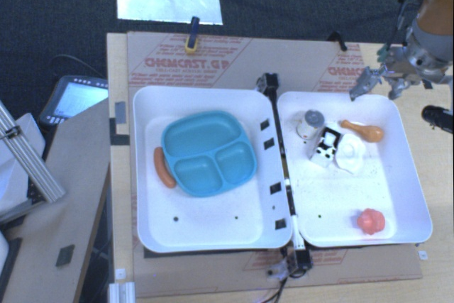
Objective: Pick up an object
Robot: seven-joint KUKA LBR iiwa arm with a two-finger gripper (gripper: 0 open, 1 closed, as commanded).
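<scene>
While the gripper (381, 82) hangs over the right bin's (413, 174) far rim, fingers spread and empty, the orange drumstick (362, 129) lies just below them.

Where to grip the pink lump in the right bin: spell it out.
Take the pink lump across its rounded middle, coming straight down from above. It sits alone near the right bin's front corner, with bare floor around it, so the fingers probably have room on either side. The gripper hovers over the bin's back rim.
</scene>
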